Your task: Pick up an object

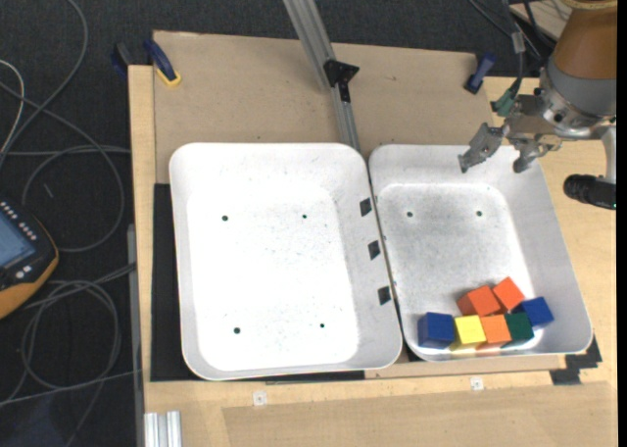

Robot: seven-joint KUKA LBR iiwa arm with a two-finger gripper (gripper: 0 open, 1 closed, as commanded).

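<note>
Several small coloured blocks lie clustered in the near right corner of the right bin (431,239): a blue block (437,327), a yellow block (469,330), orange blocks (495,296), a green block (519,327) and another blue block (537,312). My gripper (502,155) hangs above the far right rim of the right bin, well away from the blocks. Its two fingers (477,153) are spread apart with nothing between them.
The left bin (265,259) sits beside the right one, with black clips (372,249) along the shared edge. A slanted metal pole (312,33) rises from the back of the bench. Blue clamps (162,61) grip the far bench edge. Cables lie on the floor to the left.
</note>
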